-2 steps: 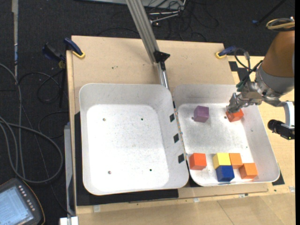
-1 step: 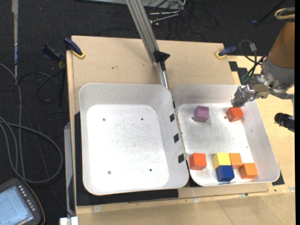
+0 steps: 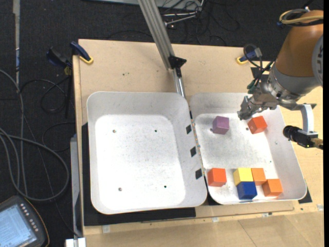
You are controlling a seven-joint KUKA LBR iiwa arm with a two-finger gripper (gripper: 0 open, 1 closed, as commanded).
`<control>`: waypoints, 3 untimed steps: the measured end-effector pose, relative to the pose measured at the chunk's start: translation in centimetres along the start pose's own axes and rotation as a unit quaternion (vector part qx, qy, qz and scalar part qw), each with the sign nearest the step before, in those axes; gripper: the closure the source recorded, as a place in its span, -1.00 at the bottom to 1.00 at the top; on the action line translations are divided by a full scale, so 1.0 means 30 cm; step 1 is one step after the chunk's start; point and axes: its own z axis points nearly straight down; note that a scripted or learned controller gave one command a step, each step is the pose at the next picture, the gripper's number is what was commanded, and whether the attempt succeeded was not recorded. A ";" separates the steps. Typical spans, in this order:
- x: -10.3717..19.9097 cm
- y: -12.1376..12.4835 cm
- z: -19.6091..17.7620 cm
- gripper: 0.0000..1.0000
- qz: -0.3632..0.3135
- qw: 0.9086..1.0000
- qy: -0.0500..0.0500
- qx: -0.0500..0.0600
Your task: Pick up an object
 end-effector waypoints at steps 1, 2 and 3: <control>0.183 0.000 0.015 1.00 0.000 1.000 0.000 0.001; 0.364 0.068 -0.011 1.00 -0.001 1.000 0.000 -0.002; 0.547 0.115 0.025 1.00 0.000 1.000 0.000 -0.001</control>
